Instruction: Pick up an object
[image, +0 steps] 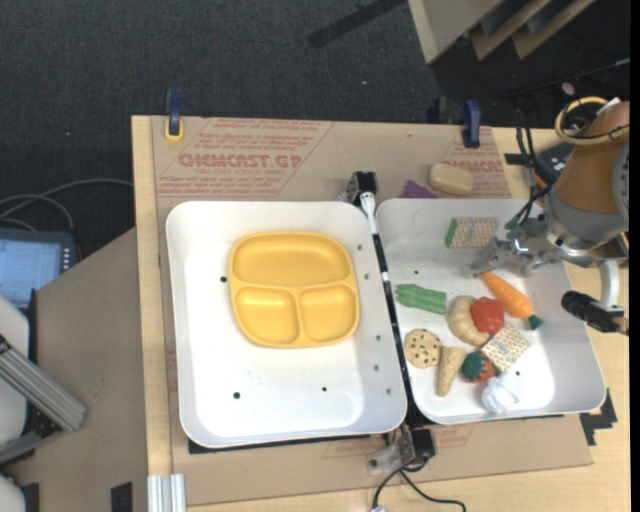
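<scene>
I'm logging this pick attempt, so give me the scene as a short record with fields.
left bin: white shallow bin holding a yellow three-compartment plastic plate
right bin: white shallow bin with toy food: orange carrot, green bean pod, chocolate-chip cookie, red tomato
gripper: grey two-finger gripper low over the right bin's far side, just above the carrot
held object: none seen between the fingers
outside bins: beige oval block on the bench

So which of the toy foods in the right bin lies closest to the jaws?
The orange carrot, just below the gripper. The green pod, cookie and tomato lie farther off.
</scene>
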